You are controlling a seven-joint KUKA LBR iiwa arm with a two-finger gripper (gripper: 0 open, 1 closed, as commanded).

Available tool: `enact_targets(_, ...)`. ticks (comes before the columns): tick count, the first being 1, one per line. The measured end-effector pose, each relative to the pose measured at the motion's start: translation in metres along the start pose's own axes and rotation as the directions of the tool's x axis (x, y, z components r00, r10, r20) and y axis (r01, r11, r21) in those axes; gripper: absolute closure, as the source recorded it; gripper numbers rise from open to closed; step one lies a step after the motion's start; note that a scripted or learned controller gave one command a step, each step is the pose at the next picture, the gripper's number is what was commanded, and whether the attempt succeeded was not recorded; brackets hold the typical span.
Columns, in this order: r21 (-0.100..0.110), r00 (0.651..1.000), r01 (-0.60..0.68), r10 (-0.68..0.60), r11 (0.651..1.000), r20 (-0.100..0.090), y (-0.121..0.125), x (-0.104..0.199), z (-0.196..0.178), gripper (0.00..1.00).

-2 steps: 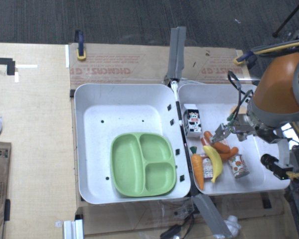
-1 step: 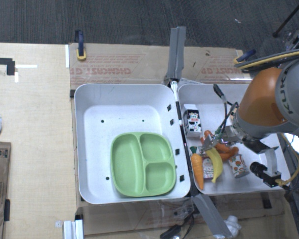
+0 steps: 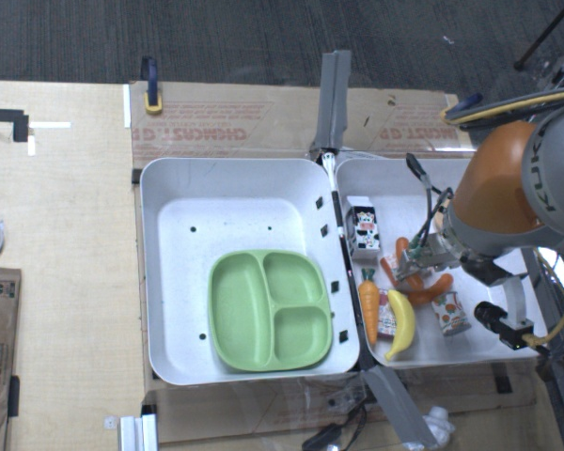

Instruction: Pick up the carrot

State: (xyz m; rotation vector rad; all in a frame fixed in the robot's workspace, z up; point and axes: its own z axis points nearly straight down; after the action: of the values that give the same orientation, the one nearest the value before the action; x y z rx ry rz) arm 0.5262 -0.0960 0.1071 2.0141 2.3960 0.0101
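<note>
Camera view, left bin: we see a shallow white plastic bin [image 3: 169, 280] at frame centre holding a pale green plastic plate with three compartments [image 3: 271, 310], which sits in the bin's lower right part.
Camera view, right bin: a second shallow white plastic bin [image 3: 470, 346] stands just beside the first, at the frame's right.
Carrot: we find the small orange carrot with a green top [image 3: 368, 310] lying lengthwise along the right bin's left wall, near the lower corner.
Neighbours: a yellow banana [image 3: 401, 324] lies just right of the carrot; a small white carton with dark print [image 3: 363, 230] sits above it; a small printed can [image 3: 450, 313] lies further right.
Arm: the grey arm with the orange band [image 3: 496, 188] reaches in from the right.
Claw: the gripper [image 3: 415, 263] hangs low over orange and red items right of the carrot; we cannot tell whether it is clenched or released.
</note>
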Motion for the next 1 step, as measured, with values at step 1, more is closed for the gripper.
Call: enact_targets(1,0.013,0.995,0.099,-0.099,0.995,-0.005,-0.022,0.0575,-0.1821,1.0)
